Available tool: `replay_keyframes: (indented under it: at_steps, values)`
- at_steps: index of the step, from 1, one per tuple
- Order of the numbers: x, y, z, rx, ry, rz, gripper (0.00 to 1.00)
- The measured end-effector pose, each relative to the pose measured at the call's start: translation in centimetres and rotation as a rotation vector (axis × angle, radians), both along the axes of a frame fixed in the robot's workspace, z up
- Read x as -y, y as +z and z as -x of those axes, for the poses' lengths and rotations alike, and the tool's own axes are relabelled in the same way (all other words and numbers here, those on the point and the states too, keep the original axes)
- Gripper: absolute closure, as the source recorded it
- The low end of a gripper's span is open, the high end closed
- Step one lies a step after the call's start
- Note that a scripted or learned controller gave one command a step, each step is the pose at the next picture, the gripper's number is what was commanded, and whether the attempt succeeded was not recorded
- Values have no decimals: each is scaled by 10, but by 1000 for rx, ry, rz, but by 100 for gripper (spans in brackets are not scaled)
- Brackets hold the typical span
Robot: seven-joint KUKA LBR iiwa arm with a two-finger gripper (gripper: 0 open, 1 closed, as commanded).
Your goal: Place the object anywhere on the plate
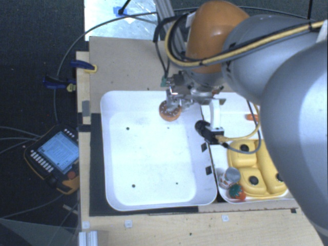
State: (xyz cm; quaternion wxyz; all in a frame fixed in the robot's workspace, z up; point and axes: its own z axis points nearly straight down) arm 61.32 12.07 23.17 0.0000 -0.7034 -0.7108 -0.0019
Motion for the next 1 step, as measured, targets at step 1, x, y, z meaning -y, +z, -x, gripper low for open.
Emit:
replay_keyframes:
  at_steps: [1]
  values:
    - [-22, 1, 3, -1, -4, 1, 100]
